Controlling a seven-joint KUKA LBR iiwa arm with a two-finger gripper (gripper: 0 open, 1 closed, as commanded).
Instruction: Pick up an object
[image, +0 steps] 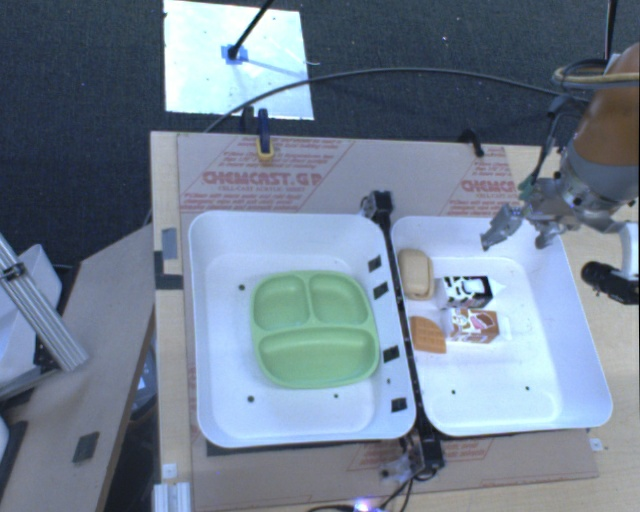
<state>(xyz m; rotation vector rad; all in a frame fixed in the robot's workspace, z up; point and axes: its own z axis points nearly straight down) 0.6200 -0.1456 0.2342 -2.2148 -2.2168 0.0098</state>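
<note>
Tool (524, 230) poised above the far edge of the right-hand bin (570, 310), its two fingers spread apart and nothing between them, as the grey arm with its orange band (612, 125) leans in from the worktop's right side. The candidates for picking sit clustered against the right bin's inner wall, well short of the tool: a tan bread-like piece (415, 272) nearest the far end, a black-and-white patterned packet (468, 290) just beside it, a brown-and-white packet (474, 325) next along, and an orange wedge (428, 336) touching the divider side. Their huddle toward one wall leaves the bin's outer half bare, which would give the arm room to descend from that side. In the left-hand bin (215, 300) a green divided plate (315, 328) lies flat at the centre. With the fingers apart and clear of everything, the grasp appears not yet begun; which item will be taken cannot be told from here.
</note>
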